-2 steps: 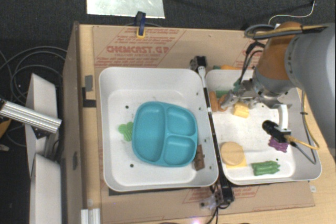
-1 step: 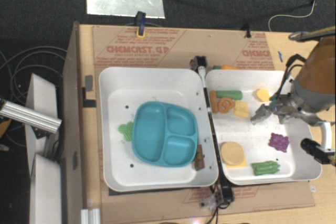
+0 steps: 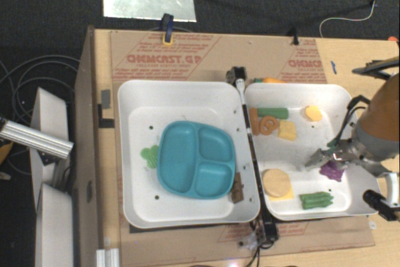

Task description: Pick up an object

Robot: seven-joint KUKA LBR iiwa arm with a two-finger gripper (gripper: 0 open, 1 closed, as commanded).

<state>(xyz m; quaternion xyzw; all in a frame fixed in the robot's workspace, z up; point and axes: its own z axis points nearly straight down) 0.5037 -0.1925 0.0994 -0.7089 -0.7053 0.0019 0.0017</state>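
Note:
My gripper (image 3: 326, 159) reaches in from the right and hangs low over the right bin (image 3: 342, 95), near that bin's right side. A small purple toy (image 3: 332, 171) lies directly beneath and against the gripper's tip; whether it is held is unclear. Also in this bin are a green pickle-like piece (image 3: 272, 113), an orange pretzel shape (image 3: 267, 125), a yellow block (image 3: 287, 130), a small yellow round piece (image 3: 313, 113), a tan round cookie (image 3: 277, 182) and a green bean-like toy (image 3: 315, 199).
The left bin (image 3: 134, 97) holds a blue divided plate (image 3: 197, 159), a green leafy piece (image 3: 150, 155) at the plate's left edge and a brown piece (image 3: 237, 187) by the bin's right wall. An orange item (image 3: 272, 80) lies on the cardboard behind the right bin.

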